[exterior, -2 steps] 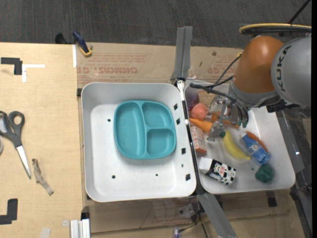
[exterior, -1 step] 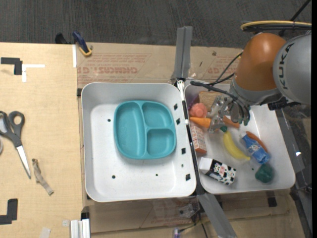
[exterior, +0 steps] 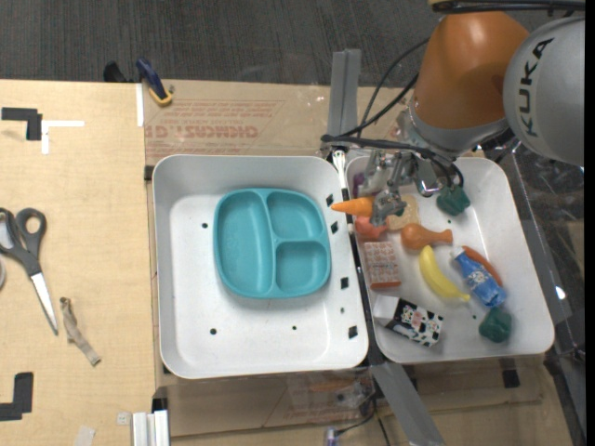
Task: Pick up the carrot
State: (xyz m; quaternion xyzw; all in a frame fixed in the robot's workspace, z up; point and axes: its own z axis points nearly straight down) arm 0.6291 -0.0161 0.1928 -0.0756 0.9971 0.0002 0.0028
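The carrot (exterior: 350, 206) is orange and lies level, its tip pointing left over the rims where the two bins meet. Its thick end runs in between the fingers of my gripper (exterior: 382, 203), which is shut on it at the upper left corner of the right bin (exterior: 521, 249). The grey arm with its orange band (exterior: 469, 63) reaches in from the upper right and hides the back of that bin.
A teal divided plate (exterior: 274, 242) lies in the left bin (exterior: 177, 277). The right bin holds a banana (exterior: 439, 275), a blue bottle (exterior: 479, 280), a pink block (exterior: 381, 263), a cow-print carton (exterior: 414, 321) and green toys (exterior: 495, 325). Scissors (exterior: 30, 254) lie on the bench at left.
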